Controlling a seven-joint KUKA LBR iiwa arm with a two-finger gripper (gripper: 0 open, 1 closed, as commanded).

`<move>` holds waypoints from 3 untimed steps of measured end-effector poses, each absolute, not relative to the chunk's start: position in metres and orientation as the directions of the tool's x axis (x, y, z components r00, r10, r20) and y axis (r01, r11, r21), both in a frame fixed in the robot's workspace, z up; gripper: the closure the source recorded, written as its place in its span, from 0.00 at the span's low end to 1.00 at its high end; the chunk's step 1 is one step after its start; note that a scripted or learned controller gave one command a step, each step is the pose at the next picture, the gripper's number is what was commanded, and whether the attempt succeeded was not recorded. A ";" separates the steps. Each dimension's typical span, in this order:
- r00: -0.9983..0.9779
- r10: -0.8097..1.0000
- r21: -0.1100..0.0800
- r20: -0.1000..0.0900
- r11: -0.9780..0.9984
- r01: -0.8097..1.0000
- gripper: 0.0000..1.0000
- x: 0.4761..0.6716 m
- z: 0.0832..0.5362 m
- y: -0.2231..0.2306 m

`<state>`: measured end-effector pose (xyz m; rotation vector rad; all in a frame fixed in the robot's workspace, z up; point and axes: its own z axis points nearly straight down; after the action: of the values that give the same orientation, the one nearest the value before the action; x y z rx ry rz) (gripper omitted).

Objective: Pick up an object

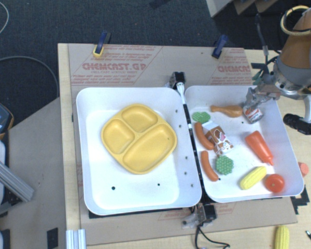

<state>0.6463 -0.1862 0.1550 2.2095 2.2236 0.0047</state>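
My gripper [252, 112] hangs over the back of the right bin [290, 139], just right of a brown drumstick [226, 109]. I cannot make out what lies between its tips. Below it in the bin lie an orange carrot [258, 146], a corn cob [253, 177], a red tomato [274, 183], a green broccoli piece [224, 165], two sausages [203, 136] [209, 166], a small brown and white carton [220, 139] and a green leaf shape [200, 117].
The left bin [93, 180] holds a yellow divided plate [139, 137]. A black divider with clips runs between the bins [189, 134]. Another corn cob [282, 237] lies on the bench at front right. Blue clamps [219, 46] grip the board's far edge.
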 end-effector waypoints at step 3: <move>-0.004 1.000 0.016 0.002 0.004 1.000 1.00 0.489 0.346 -0.005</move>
<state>0.4889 -0.0054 0.3464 2.2103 2.2185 0.0204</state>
